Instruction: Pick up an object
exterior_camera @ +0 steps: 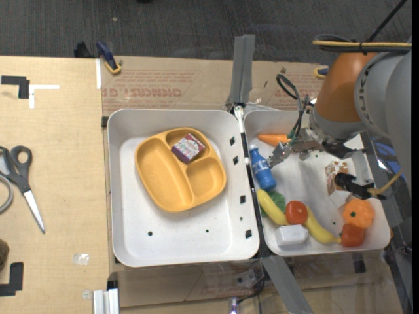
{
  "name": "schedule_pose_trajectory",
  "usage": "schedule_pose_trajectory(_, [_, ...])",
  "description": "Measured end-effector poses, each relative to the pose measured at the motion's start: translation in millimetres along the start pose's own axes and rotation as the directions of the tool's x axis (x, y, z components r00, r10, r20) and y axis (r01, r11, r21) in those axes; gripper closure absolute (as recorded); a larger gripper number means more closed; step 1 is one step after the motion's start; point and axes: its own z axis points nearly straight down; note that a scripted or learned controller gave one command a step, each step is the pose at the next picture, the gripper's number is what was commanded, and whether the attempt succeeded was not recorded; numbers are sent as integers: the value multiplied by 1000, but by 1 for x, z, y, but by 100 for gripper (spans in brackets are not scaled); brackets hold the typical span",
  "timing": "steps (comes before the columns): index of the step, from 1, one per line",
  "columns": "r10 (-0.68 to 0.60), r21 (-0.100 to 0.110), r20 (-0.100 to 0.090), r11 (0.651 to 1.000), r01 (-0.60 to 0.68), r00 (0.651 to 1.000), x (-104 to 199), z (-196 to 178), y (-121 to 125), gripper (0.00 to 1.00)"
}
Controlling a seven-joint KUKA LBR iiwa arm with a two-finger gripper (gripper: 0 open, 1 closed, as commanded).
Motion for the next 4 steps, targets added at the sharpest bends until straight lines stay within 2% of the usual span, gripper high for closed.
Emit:
schedule_pose_trajectory(1, [76,2,-2,997,-76,997,-17,10,47,0])
schedule_pose_trajectory(2, [73,7,2,997,-73,997,-18,1,46,100])
schedule_pose_trajectory(3, [73,6,2,997,-73,997,-18,0,46,0])
schedule_pose_trajectory(4, [45,3,-2,999,-45,999,-5,11,9,0])
